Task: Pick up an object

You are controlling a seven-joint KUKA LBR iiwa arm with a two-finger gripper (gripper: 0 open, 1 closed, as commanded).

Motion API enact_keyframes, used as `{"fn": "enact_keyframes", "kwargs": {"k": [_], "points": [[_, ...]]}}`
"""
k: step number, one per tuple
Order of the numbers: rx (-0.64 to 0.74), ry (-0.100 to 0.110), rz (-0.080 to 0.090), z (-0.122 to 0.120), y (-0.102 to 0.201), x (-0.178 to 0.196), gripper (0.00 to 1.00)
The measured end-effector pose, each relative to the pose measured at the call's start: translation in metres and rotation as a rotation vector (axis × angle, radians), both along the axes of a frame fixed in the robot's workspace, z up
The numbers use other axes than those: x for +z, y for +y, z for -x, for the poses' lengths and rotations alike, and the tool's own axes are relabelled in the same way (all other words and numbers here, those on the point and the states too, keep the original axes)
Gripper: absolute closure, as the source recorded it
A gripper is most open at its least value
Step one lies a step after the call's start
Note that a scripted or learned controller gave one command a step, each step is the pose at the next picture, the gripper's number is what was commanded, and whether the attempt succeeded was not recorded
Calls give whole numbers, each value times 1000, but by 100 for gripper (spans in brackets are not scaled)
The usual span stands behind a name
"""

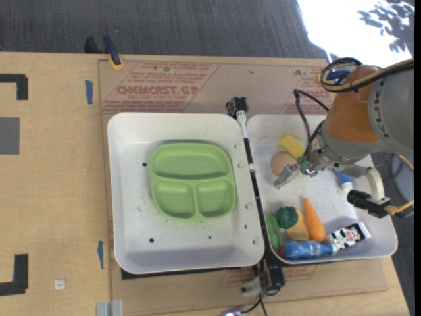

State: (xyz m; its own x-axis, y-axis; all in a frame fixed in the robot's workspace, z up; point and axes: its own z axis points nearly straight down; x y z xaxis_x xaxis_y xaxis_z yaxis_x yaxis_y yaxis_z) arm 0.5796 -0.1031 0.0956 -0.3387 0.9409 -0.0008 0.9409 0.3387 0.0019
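My gripper (287,175) hangs low in the right bin (381,245), in its upper left part. Its tip is just below a beige egg-shaped object (282,161) and close to touching it. A yellow object (291,144) lies just above the egg. Nothing visibly sits in the gripper. Near the front of the bin lie an orange carrot (314,220), a green broccoli piece (286,216), a blue bottle (306,249) and a black-and-white item (347,235).
The left bin (125,176) holds a green divided plate (193,180). A small white and blue tube (343,180) lies under the arm's wrist. A green item (272,230) rests against the right bin's left wall. Cables run along the divider between the bins.
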Motion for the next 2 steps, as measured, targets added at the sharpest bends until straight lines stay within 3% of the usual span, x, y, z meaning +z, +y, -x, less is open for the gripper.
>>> {"fn": "enact_keyframes", "kwargs": {"k": [1, 2], "points": [[-147, 36, -3, -76, 4, -11, 0], [4, 2, -1, -65, -74, -10, 0]]}}
